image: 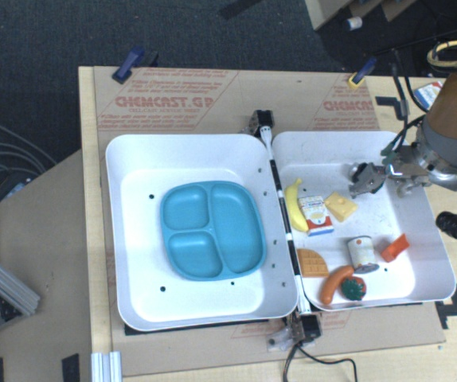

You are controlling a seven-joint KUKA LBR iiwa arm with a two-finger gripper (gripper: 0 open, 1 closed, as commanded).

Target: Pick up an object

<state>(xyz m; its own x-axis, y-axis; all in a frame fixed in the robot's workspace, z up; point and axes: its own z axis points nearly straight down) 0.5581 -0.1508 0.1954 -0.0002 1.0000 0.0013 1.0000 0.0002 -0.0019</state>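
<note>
While the gripper hung over the right bin, nothing was seen between its fingers; their gap could not be told. Cheese lay just beside, lower-left of it.

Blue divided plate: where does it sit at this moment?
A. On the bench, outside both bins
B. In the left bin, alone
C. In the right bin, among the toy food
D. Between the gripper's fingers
B. The blue divided plate lies flat in the left bin, while the banana, the cheese wedge and the other small items lie in the right bin.
</note>
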